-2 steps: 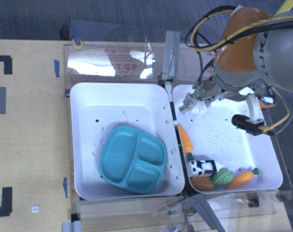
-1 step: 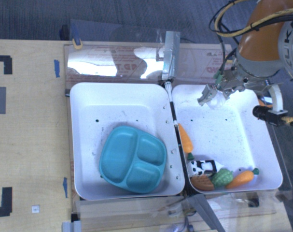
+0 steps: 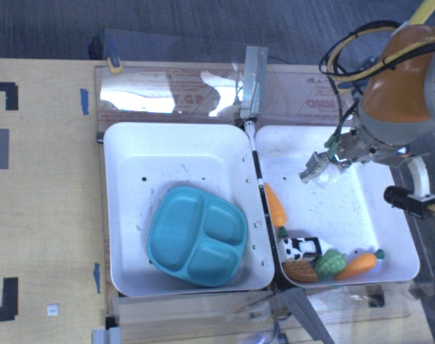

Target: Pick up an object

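Glossy white plastic bins; the right bin (image 3: 367, 192) holds small carrot-shaped toys (image 3: 357, 264) at lower right. The gripper (image 3: 316, 168) hovers above, upper right, fingers apart, holding nothing.

A matt turquoise plastic tray (image 3: 197, 244) lies in a smooth white plastic bin (image 3: 124, 192) on pale wood bench (image 3: 38, 192).

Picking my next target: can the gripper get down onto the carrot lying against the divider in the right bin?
Probably yes. The gripper hangs over bare floor of the right bin, and the carrot lies alone with nothing on top. The divider wall touching its left side may crowd one finger.
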Robot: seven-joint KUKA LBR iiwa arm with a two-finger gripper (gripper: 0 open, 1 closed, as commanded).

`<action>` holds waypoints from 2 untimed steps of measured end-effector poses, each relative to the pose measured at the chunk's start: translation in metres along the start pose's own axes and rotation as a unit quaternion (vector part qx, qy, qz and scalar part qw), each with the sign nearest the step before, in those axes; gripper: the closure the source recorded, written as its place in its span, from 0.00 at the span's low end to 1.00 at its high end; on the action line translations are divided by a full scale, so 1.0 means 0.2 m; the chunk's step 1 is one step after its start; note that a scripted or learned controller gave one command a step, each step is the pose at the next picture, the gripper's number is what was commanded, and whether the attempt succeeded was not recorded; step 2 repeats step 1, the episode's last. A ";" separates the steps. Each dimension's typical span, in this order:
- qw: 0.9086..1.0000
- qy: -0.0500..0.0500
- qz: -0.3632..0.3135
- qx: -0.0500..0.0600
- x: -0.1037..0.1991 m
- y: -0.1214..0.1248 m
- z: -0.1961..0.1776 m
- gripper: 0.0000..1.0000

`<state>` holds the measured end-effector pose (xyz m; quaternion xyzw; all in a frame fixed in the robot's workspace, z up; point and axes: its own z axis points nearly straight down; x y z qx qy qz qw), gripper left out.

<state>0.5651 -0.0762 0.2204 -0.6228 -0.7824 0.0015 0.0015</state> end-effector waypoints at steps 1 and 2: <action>0.999 0.000 0.053 -0.002 0.27 0.36 0.03 1.00; 0.999 0.000 0.053 -0.002 0.27 0.36 0.03 1.00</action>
